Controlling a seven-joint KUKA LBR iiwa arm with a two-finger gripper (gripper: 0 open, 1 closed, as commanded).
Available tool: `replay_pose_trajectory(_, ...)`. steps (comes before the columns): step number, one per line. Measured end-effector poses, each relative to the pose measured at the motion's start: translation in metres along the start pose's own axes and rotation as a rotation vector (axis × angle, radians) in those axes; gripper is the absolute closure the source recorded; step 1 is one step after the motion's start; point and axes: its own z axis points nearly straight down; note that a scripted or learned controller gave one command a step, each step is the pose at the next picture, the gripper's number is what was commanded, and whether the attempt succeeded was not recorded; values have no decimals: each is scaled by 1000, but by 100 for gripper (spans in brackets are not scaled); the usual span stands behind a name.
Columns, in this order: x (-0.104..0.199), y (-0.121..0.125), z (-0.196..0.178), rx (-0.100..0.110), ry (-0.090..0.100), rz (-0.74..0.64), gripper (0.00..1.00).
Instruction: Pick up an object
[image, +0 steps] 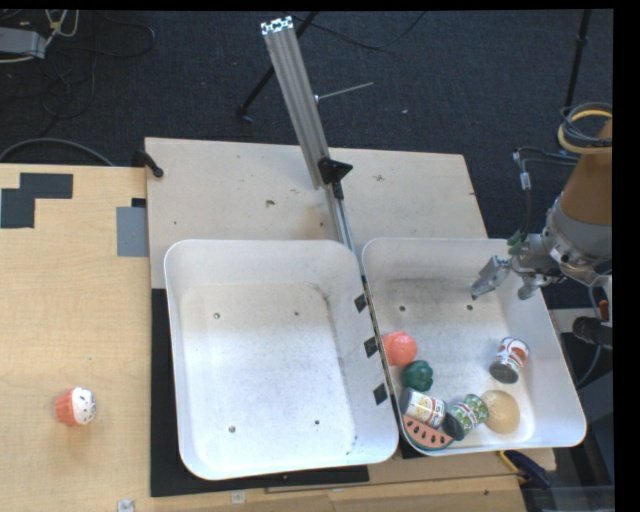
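Objects cluster in the right bin (560, 420), near its front edge: orange ball (399, 347) and green lump (419, 375) by the left wall, then watermelon slice (425, 436), two cans (447, 411), tan ball (502, 411), small can (511, 358). Gripper (508, 280) hovers over the bin's back right corner, fingers spread, pinching nothing. Best to go for the small can, standing apart from the rest; centre above, descend straight, close squarely.
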Motion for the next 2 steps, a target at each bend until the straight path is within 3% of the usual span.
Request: replay_pose_trajectory(2, 7, -5, 88, -4, -2, 6, 0)
